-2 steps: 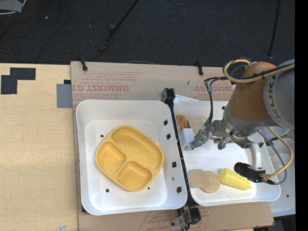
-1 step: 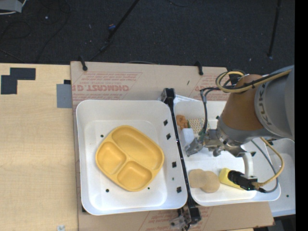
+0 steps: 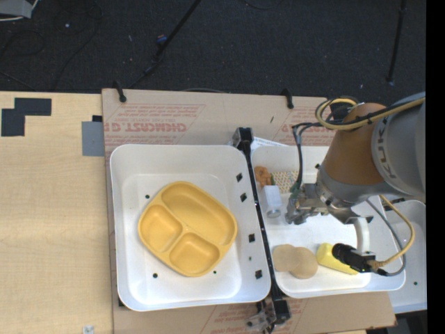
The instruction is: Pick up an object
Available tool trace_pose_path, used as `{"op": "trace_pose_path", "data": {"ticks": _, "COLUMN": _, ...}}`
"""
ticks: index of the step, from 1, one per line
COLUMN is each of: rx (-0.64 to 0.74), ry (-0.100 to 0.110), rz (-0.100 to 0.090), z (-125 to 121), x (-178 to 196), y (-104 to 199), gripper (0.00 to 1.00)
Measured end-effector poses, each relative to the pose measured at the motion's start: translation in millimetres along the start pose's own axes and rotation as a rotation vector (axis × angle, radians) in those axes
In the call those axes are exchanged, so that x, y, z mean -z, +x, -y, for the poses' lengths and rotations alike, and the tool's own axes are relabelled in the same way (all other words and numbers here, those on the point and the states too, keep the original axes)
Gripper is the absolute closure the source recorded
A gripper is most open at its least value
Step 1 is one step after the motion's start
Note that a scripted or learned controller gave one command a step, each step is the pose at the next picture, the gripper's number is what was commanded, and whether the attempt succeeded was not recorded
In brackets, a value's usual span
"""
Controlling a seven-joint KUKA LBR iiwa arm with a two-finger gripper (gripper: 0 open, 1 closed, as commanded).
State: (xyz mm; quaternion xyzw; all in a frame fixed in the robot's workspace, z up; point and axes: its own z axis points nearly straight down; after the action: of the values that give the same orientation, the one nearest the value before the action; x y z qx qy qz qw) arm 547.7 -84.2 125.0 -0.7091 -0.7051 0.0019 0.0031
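Note:
My gripper (image 3: 299, 211) hangs low over the middle of the right bin (image 3: 389, 281), under the grey arm with its orange band. Just left of it lies a small pale grey object (image 3: 271, 200), close to the gripper. Whether they touch is unclear. A small orange-brown item (image 3: 263, 176) lies behind that, near the divider. At the bin's front lies a tan round object (image 3: 295, 261), with a yellow object (image 3: 329, 256) to its right. Nothing is visibly held.
The left bin (image 3: 132, 186) holds a yellow divided plate (image 3: 186, 228). A black clamp rail (image 3: 254, 214) runs between the two bins. The arm covers the right bin's back right part. Cardboard lies under both bins.

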Motion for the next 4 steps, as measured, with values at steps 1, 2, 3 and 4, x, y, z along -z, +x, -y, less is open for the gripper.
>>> {"op": "trace_pose_path", "data": {"ticks": 1, "rx": 0.002, "ry": -0.008, "rz": 0.001, "z": 10, "x": 54, "y": 0, "gripper": 1.00}}
{"op": "trace_pose_path", "data": {"ticks": 2, "rx": 0.000, "ry": -0.009, "rz": 0.002, "z": 12, "x": 105, "y": -11, "gripper": 1.00}}
{"op": "trace_pose_path", "data": {"ticks": 3, "rx": 0.006, "ry": -0.008, "rz": 0.002, "z": 11, "x": 133, "y": -12, "gripper": 1.00}}
{"op": "trace_pose_path", "data": {"ticks": 4, "rx": 0.011, "ry": -0.002, "rz": -0.001, "z": 3, "x": 117, "y": 45, "gripper": 1.00}}
